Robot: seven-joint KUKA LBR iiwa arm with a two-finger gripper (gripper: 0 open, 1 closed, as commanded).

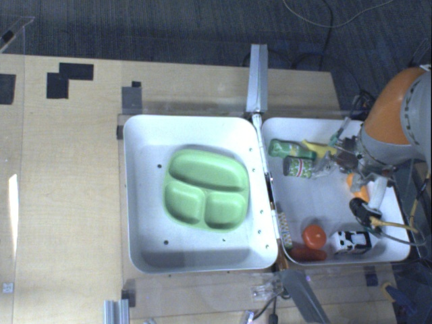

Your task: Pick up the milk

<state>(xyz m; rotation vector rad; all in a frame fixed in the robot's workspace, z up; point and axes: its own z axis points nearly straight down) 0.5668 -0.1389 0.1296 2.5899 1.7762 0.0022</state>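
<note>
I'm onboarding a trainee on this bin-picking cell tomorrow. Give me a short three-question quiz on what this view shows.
1. True or false: the green divided tray lies in the bin on the view's left.
2. The black-and-white milk carton lies in the right-hand bin at the:
A) far left corner
B) middle
C) near right corner
3. Fill in: the thing just to the view's left of the milk carton, the tomato, is coloured ____.

Key: 1 true; 2 C; 3 red.

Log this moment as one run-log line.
arm: over right bin | milk: bin's near corner, beside red item, not gripped | green tray: left bin
</note>
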